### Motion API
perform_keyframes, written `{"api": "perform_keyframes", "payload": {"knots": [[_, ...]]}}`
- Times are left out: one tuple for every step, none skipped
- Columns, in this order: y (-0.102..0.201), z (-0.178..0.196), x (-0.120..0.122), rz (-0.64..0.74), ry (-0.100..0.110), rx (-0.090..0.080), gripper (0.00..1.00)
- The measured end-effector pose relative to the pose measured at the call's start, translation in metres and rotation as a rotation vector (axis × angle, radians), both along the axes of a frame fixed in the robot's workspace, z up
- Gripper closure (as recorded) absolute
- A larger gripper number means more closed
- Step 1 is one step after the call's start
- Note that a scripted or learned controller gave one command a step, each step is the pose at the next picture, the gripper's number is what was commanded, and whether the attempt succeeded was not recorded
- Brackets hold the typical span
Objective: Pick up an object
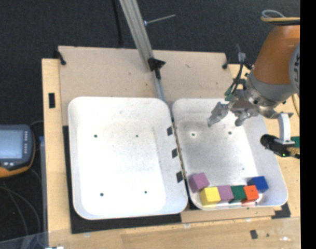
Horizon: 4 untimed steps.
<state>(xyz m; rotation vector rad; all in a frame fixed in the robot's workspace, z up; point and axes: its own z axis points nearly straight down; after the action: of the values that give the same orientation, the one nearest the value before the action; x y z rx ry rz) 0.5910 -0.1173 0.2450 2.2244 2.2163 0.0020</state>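
- My end effector (pixel 228 115) is hanging over the far part of the right bin (pixel 235 154), fingers spread apart, nothing between them.
- The blocks are all bunched along the near edge of that bin, well away from me: purple block (pixel 199 181), yellow block (pixel 210 195), a second purple one (pixel 225 193), green block (pixel 237 193), orange block (pixel 250 193), blue block (pixel 258 183).
- Left bin (pixel 121 154) sits right beside it on the tabletop (pixel 189 69).
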Motion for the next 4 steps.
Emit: {"api": "perform_keyframes", "payload": {"knots": [[0.050,0.143,-0.032,0.009,-0.009,-0.001,0.00],[0.011,0.297,-0.080,0.001,-0.010,-0.003,0.00],[-0.022,0.256,-0.095,0.001,0.002,-0.002,0.00],[-0.028,0.259,-0.050,0.007,0.000,-0.003,0.00]]}}
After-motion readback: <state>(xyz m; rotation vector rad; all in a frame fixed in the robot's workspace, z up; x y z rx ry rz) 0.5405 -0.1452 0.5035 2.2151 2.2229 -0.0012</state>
